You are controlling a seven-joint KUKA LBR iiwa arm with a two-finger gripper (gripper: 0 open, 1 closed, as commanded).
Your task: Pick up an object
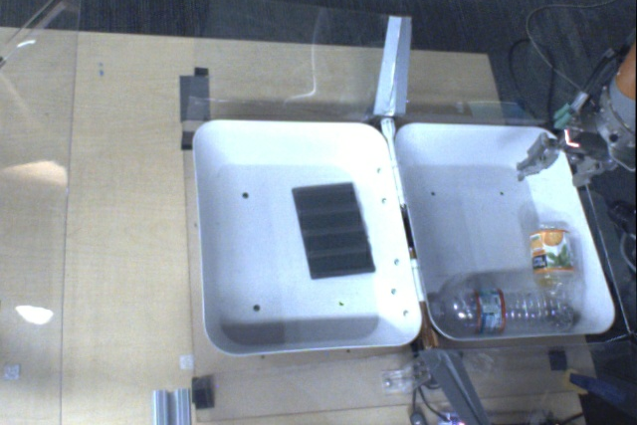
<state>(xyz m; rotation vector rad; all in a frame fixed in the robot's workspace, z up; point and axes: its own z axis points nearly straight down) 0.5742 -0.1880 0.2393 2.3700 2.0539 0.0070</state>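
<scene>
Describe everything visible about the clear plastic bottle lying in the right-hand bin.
The clear plastic bottle lies on its side along the near wall of the right bin, its length running left to right. It looks transparent and ribbed, with a blue label band around its middle. The wider rounded end points left, toward the divider between the bins. A small orange-labelled container stands just behind its right end; whether they touch is unclear. The gripper is far from it.

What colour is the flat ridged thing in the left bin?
The flat ridged block is black, seen clearly in the camera view against the white bin.
</scene>
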